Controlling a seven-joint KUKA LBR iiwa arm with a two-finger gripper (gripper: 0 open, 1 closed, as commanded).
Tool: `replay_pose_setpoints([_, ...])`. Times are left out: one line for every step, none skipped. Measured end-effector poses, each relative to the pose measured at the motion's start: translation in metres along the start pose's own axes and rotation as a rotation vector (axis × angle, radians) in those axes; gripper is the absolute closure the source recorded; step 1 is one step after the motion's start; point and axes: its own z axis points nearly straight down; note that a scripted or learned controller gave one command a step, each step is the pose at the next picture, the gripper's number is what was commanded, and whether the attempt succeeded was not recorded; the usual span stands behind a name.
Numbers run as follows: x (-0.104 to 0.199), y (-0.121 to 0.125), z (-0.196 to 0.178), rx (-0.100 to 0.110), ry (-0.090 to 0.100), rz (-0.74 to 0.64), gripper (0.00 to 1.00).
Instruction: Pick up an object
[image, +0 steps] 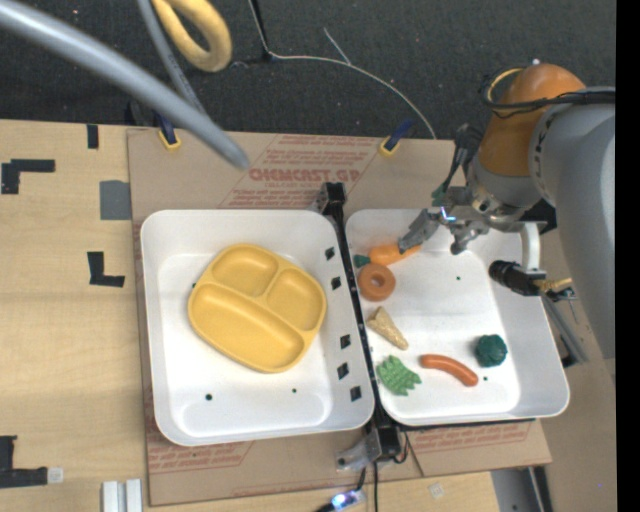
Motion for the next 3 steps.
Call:
replay_pose_setpoints([-0.001, 0.002, 0.048, -0.008, 0.0, 0.0, 0.0])
replay_pose_setpoints([0.001, 0.001, 0.038, 0.003, 0.003, -0.004, 1.0])
replay_pose_setpoints([-0.004, -0.005, -0.019, -0.012, -0.001, 0.001, 1.0])
